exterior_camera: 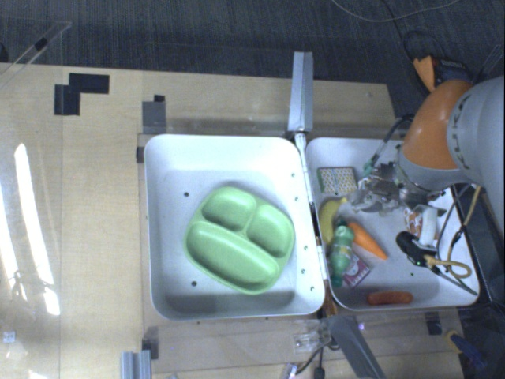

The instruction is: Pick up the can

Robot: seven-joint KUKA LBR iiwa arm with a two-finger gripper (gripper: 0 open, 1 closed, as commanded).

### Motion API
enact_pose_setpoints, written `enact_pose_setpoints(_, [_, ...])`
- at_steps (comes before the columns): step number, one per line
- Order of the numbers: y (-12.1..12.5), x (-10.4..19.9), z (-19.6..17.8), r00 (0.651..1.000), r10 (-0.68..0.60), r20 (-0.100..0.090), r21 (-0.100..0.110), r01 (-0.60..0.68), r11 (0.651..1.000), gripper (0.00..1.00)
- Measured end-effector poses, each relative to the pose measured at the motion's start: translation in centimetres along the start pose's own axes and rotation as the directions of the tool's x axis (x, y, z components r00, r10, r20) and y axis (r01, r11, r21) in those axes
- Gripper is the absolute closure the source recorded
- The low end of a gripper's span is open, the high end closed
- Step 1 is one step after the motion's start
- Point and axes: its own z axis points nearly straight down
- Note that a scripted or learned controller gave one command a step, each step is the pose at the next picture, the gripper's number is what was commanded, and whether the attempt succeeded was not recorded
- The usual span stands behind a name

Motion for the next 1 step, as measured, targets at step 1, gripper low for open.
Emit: enact_pose_setpoints(1, [2.52, 4.34, -10.65, 0.997, 0.074, 0.003, 0.001, -0.074, 0.997, 1.00])
